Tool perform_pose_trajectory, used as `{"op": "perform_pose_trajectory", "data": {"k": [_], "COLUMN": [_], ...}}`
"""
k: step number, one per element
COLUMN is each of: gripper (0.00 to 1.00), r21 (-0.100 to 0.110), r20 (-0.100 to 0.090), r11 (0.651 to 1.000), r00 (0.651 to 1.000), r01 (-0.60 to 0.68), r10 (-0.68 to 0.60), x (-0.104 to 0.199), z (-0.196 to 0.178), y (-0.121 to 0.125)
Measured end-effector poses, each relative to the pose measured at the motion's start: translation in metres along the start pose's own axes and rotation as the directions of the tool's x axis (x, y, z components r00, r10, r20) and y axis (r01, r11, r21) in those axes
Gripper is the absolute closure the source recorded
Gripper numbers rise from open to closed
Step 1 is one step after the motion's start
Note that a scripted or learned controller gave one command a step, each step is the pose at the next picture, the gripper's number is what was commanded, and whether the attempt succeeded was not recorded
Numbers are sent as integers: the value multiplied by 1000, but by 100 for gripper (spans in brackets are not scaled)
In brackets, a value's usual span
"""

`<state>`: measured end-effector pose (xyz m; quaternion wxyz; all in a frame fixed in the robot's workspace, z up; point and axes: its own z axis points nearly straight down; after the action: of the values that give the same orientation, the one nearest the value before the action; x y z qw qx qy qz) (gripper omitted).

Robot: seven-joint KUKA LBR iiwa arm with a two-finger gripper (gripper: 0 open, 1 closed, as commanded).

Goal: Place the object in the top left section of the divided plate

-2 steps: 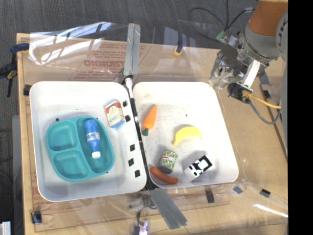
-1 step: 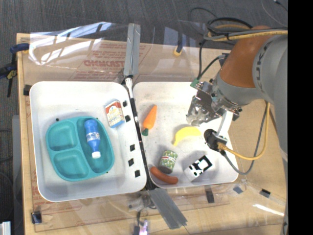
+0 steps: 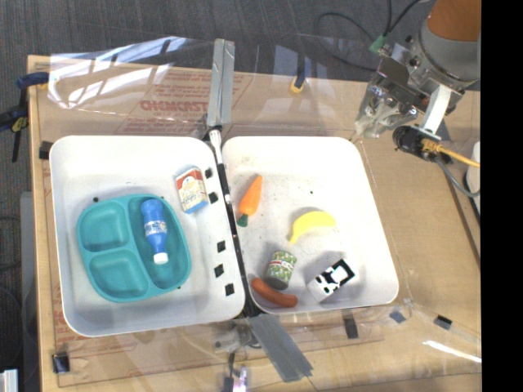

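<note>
Worktop point(image 3: 98, 96): two white bins, side by side.

Left bin point(image 3: 65, 170), well apart from the end effector:
- One teal divided plate point(image 3: 102, 231), three sections.
- One blue bottle point(image 3: 154, 229) with a white cap, lying in the plate's long right section, far from the end effector.
- One small carton point(image 3: 191, 190), red and white, just beside the plate on its end-effector side, near the bins' shared wall.

Right bin point(image 3: 359, 186), the nearer one to the end effector:
- One carrot point(image 3: 250, 197), orange.
- One banana point(image 3: 312, 223), yellow, closest of the loose items to the end effector.
- One green can point(image 3: 280, 269), touching one sausage point(image 3: 274, 292).
- One black-and-white block point(image 3: 331, 278), cow-patterned.

One end effector point(image 3: 384, 114), outside the right bin, above its far right corner, nothing visibly between its fingers; how wide it stands, cannot tell.
</note>
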<state>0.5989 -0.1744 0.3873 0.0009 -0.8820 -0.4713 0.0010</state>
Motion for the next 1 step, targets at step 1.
{"op": "perform_pose_trajectory", "data": {"k": [1], "gripper": [100], "r21": [4], "r20": [1], "r11": [976], "r00": [976], "r01": [216], "r10": [-216], "x": [-25], "z": [209], "y": [2]}}
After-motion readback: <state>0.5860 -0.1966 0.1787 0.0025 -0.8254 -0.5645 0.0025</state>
